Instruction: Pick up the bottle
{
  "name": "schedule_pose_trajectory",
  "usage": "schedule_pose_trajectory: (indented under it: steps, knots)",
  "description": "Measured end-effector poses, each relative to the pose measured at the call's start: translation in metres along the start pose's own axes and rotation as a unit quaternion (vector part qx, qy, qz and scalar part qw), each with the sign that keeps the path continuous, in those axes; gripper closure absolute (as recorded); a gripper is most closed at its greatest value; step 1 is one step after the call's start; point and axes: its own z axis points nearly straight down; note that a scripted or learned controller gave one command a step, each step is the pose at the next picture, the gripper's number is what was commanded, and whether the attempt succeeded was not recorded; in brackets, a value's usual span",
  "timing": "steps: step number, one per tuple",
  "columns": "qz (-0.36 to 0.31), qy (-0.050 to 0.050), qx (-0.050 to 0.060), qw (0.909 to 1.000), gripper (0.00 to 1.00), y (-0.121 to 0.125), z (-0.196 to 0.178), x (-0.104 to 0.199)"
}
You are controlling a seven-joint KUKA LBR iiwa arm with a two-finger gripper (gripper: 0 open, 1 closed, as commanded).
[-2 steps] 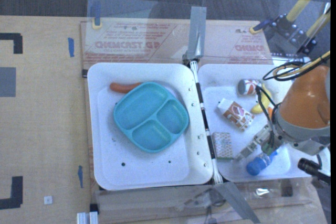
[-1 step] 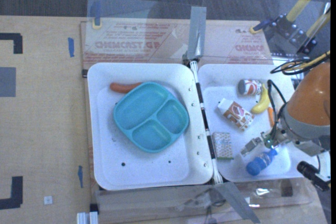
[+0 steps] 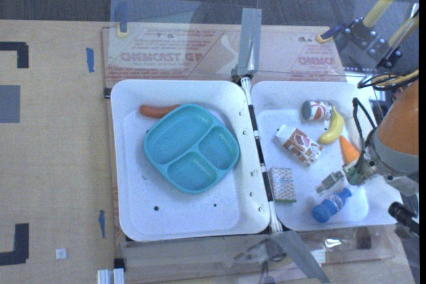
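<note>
Blue-capped bottle (image 3: 331,205) lies in the right bin (image 3: 287,95); gripper (image 3: 331,181) hovers just above it, grip unclear.

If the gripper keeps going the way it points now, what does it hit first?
Probably the right bin's floor just above the bottle. The gripper points down-left, near the bottle's clear end, though depth is unclear from this slant.

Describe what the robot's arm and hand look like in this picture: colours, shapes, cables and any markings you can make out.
The arm enters from the right as a rounded body, orange on top and grey below. Thin black cables loop beside it. Its hand is a small grey metal piece with dark and greenish parts, ending in a pale blocky tip over the right shallow white bin. No markings are legible on it.
</note>
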Motion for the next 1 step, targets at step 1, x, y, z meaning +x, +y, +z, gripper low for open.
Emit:
schedule_pose_trajectory:
  steps: [1]
  knots:
    - [-0.154,-0.002,-0.002,0.988,0.0,0.0175,0.0189,0.0397]
